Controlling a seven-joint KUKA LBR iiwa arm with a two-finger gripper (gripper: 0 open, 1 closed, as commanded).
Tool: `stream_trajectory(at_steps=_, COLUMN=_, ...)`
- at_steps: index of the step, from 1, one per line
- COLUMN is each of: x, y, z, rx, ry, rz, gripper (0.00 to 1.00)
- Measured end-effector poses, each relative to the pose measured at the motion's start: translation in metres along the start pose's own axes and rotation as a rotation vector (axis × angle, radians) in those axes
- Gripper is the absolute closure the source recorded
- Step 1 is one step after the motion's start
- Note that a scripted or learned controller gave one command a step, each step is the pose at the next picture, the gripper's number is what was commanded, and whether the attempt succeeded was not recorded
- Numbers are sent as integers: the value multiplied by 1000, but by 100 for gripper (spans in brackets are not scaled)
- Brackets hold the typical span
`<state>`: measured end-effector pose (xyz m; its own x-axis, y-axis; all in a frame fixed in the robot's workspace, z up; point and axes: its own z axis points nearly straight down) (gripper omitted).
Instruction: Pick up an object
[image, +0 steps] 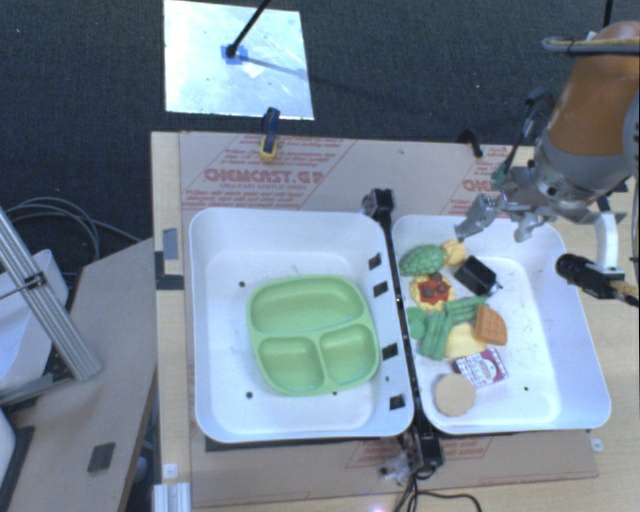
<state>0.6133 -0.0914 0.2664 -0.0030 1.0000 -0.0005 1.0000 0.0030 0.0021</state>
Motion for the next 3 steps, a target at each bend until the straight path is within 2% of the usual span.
stream_trajectory(at_steps=1, x=1, y=-35, z=168, rx=-6, ry=0, rz=0, gripper=0)
stream_trajectory(at_steps=2, x=-48, y=-96, z=182, rx=4, ry=-1, rz=8, gripper=0)
stream_trajectory(at_steps=3, x=-45, y=-92, z=171, rx=-3, ry=0, rz=2, gripper=100)
